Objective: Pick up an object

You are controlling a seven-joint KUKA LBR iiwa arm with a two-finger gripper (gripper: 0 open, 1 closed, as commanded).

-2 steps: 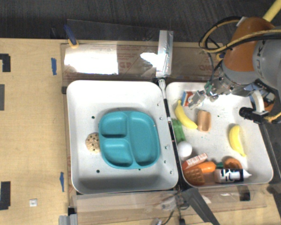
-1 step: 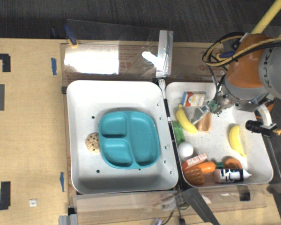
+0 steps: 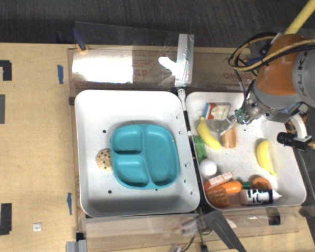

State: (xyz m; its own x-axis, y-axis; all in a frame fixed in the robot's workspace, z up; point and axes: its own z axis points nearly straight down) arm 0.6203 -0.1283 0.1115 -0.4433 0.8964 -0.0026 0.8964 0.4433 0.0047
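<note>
- Two shallow white bins are seen side by side on the bench: left bin (image 3: 89, 109), right bin (image 3: 291, 180).
- A teal divided plate (image 3: 145, 155) is laid in the middle of the left bin; a cookie (image 3: 104, 159) is placed just beside the plate's left edge, touching or nearly touching it.
- The arm (image 3: 283, 72), grey with an orange band, is reached in from the right over the upper part of the right bin.
- The gripper (image 3: 240, 115) is positioned low over the right bin's upper middle, near a small carton (image 3: 216, 111) and just above a tan bun-like item (image 3: 229, 138). Its opening cannot be told; nothing is seen held.
- A banana (image 3: 209, 135) is laid diagonally along the left side of the right bin, below the carton and just beside the tan item.
- A second banana (image 3: 264, 156) is laid toward the right side of the same bin, well apart from the first.
- A green item (image 3: 200, 149) is tucked against the bin's left wall under the first banana; its kind cannot be told.
- A white ball (image 3: 208, 168) is seen below the green item.
- Along the bin's lower edge are packed a red-and-white packet (image 3: 219, 180), a carrot (image 3: 224, 191), a brown roundish item (image 3: 261, 183) and a dark bottle with a white label (image 3: 260, 196), lying on its side.
- A clear plastic sheet (image 3: 131, 62) is seen behind the left bin.
</note>
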